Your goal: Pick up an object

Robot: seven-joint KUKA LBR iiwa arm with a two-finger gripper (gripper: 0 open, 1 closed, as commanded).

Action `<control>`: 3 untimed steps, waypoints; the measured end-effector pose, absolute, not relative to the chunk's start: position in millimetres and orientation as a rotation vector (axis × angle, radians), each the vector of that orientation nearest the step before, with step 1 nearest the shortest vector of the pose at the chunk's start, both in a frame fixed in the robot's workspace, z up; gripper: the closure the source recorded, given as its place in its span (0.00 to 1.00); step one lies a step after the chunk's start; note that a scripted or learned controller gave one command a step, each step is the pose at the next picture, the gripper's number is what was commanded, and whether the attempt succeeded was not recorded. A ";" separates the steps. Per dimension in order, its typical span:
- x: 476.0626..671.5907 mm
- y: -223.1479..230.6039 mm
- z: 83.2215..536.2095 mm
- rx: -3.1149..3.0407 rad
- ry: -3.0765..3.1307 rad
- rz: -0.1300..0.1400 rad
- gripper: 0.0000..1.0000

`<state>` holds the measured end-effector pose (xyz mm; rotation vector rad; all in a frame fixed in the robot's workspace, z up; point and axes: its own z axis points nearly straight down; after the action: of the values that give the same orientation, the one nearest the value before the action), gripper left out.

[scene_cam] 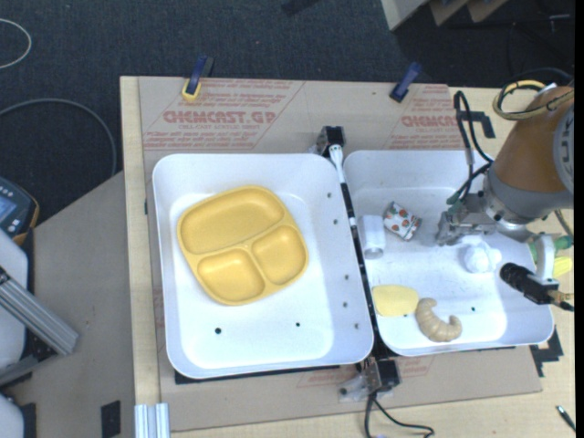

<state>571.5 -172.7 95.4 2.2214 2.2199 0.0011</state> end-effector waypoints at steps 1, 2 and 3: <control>559.5 -122.7 106.3 2.220 2.229 0.001 1.00; 563.1 -89.6 116.8 2.217 2.226 0.003 1.00; 560.2 4.6 189.3 2.208 2.231 0.012 1.00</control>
<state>560.2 4.6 189.3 2.2080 2.2308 0.0116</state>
